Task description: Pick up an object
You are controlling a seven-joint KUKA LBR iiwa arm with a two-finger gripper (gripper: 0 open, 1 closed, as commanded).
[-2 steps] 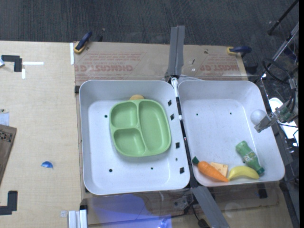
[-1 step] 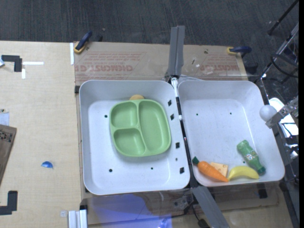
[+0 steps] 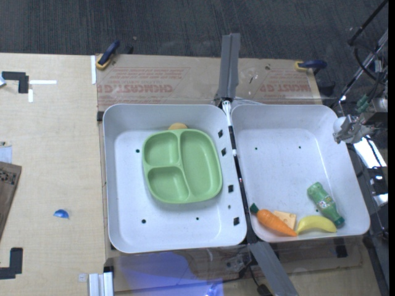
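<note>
The gripper (image 3: 350,130) hangs at the view's right edge.

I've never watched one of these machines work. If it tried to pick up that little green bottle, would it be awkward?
Probably a bit. The green bottle lies on its side, and its rounded body may roll if nudged. Its surface looks smooth, so fingers might slip. It also touches the banana close to the right bin's wall, leaving little room around it.
</note>
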